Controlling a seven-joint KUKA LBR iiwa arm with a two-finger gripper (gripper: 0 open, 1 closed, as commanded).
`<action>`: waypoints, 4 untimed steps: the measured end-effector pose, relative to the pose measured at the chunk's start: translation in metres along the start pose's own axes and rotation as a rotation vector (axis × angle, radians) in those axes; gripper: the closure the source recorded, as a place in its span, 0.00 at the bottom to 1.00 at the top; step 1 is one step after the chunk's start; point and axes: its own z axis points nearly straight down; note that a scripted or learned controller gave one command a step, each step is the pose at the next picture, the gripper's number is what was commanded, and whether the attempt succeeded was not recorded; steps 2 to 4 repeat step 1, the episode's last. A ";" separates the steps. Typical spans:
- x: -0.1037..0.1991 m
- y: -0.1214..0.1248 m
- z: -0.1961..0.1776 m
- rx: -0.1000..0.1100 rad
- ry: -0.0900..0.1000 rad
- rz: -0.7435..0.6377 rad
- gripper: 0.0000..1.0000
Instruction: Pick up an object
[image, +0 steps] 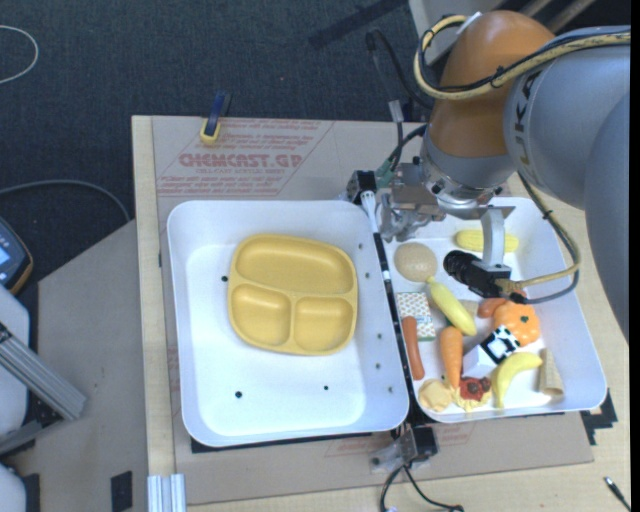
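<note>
Where my arm (565, 110) reaches in from the right, it covers the far right corner of the bench and part of the right bin (578, 345). A printed cardboard sheet (250, 160) lies under both bins. The left bin (200, 335) holds one yellow three-compartment plate (293, 293), well apart from everything else.

My gripper (405, 222) hangs over the far left corner of the right bin, just beside the wall shared by the two bins. Whether it is spread or closed I cannot tell from this angle, and nothing is seen held in it.

The things to pick from all lie in the right bin. From larger to smaller:
- A carrot (450, 357) lies near the middle, with a long yellow piece (452, 307) just above it.
- A banana (515, 372) curves along the near right.
- An orange round fruit (516, 322) touches a black-and-white block (497, 345).
- A round beige piece (415, 262) lies just below my gripper and is the nearest thing to it.
- A corn cob (510, 241) lies at the far side, partly hidden by my wrist hardware.
- A slim red-orange stick (410, 347) lies along the shared wall.
- A beige cone (550, 373) stands near the right rim.
- A small red piece (475, 388) lies at the near edge.

The shared wall crowds my gripper's left side. A blue-and-yellow clamp (213, 118) grips the far edge of the sheet.
</note>
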 end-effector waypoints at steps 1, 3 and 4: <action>0.018 0.008 -0.002 -0.005 0.000 -0.003 1.00; 0.018 0.008 -0.002 -0.005 0.000 -0.003 1.00; 0.018 0.008 -0.002 -0.005 0.000 -0.003 1.00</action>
